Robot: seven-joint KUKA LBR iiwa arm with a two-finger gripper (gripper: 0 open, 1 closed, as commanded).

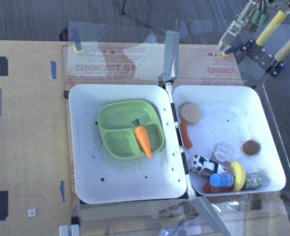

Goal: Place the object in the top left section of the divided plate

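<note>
- The divided plate (116, 118) sits in the left bin (85, 176).
- The carrot (143, 139) lies on the plate's right side, across a divider.
- The right bin (263, 107) holds a sausage (185, 133) by its left wall.
- A banana (238, 174) lies among the items near its front edge.

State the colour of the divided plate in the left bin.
The divided plate is light green, seen clearly in the camera view; an orange carrot lies on it.

Faint red lettering, perhaps "QUICKCAST", on both clear panels (116, 58) behind the bins.
</note>
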